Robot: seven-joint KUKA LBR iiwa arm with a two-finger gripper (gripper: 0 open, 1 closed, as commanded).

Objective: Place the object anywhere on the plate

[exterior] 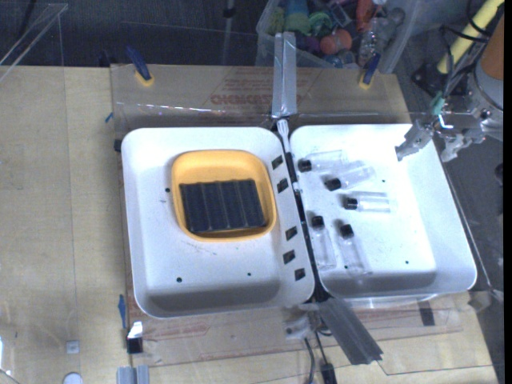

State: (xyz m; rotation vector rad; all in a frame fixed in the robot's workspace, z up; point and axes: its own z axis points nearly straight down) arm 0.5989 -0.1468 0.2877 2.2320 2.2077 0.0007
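Observation:
A yellow plate (182,174) with rounded corners sits in the left bin (144,246). On it lies a dark, ridged rectangular object (222,206), flat and well inside the rim. My gripper (426,149) hovers over the far right corner of the right bin (436,246), far from the plate. Its fingers are spread, one grey fingertip (406,150) pointing left over the bin, and nothing is between them.
Several clear vials with black caps (342,184) lie scattered in the left half of the right bin. A metal divider (284,86) runs between the bins. Behind the bench stands a clear tub of coloured toys (336,14). Cables hang at the far right.

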